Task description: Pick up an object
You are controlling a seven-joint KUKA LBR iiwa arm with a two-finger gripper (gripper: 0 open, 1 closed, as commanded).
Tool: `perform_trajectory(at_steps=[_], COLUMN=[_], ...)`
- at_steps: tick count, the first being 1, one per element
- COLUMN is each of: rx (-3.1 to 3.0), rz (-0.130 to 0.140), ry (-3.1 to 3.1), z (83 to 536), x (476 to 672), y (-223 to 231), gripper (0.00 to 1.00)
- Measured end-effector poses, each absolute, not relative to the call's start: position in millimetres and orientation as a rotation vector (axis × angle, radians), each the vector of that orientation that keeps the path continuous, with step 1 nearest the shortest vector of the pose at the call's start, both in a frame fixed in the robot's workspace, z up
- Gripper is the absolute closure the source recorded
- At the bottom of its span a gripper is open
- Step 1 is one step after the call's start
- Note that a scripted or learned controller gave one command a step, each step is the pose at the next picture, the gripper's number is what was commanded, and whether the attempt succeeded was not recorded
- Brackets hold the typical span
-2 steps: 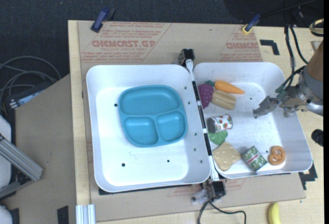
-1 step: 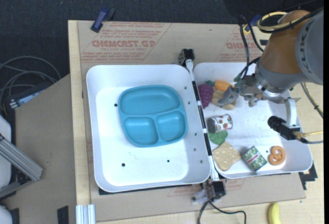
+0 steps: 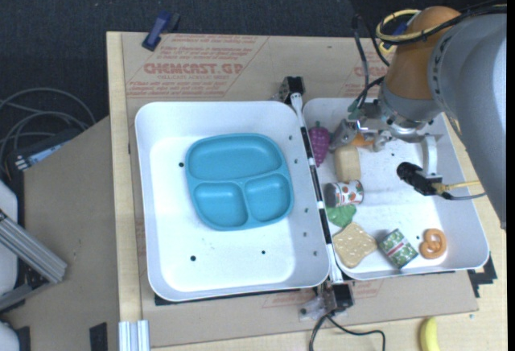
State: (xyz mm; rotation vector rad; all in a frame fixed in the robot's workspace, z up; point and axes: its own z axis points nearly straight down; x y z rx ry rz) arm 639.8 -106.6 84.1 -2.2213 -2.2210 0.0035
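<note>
Watching the feed from my desk, I place the gripper [image 3: 360, 132] low over the far end of the right bin [image 3: 463, 208]. It is just beside a tan block [image 3: 348, 163] and near a purple piece [image 3: 319, 143] that lies against the wall shared with the left bin [image 3: 161, 180]. I cannot tell whether the pincer is open or closed, because the wrist sits over it from this angle. I see nothing gripped.

Everything worth picking lies in the right bin. Nearer the camera than the tan block are a small can [image 3: 351, 193], a green scrap [image 3: 342, 214], a bread slice [image 3: 354, 245], a green carton [image 3: 396, 247] and an orange ring [image 3: 433, 243].

My worry is an off-centre descent. If the pincer lands on the block's edge, I expect the block to be shoved toward the can or the purple piece rather than caught. The dividing wall is close, so a small error to that side could jam the tool on the rim. The can looks likely to roll if nudged.

The arm's bulk covers the bin's far right corner, so I cannot say what lies under it. The purple piece and the green scrap are too small for me to identify, and the can's label is unreadable.
</note>
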Motion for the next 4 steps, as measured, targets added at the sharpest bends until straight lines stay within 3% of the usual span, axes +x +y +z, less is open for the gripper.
perform_trajectory(at_steps=[1,2,3,4], rx=[-2.205,-2.220,-2.222,-2.222], rz=[0.024,0.001,0.001,0.000], ry=[-2.207,-2.221,-2.219,-2.222], z=[80.4,84.4,84.3,84.8], x=[661.1,595.6,541.7,590.5], y=[-123.5,-96.1,-99.4,-111.5], gripper=[0.00,0.00,0.00,0.00])
